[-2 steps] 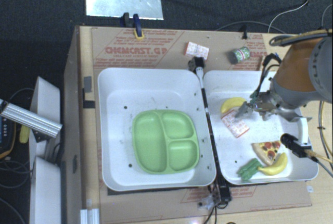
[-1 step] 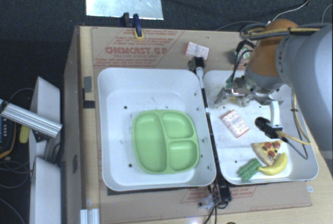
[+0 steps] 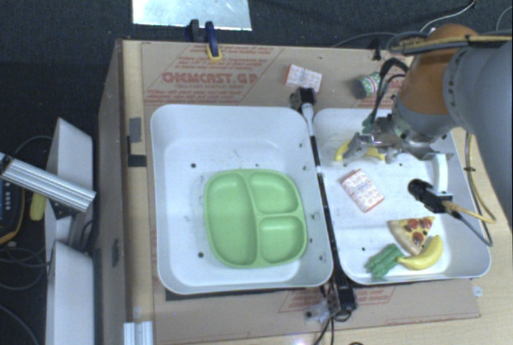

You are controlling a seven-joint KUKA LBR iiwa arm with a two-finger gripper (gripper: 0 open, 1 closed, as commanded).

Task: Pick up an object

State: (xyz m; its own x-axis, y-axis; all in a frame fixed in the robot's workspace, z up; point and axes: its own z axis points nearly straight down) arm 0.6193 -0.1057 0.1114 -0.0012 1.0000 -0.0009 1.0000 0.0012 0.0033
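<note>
Over the right bin, gripper low beside a small yellow piece — curved, banana-like, fingers' spread unclear

Red letters on the brown cardboard sheet behind the bins, hard to read, maybe "CHEMCAST GP", other labels too small

From where I stand, the grey arm with its orange band reaches in from the right, wrist bent low, the gripper hanging just above the right bin's far left corner.
</note>
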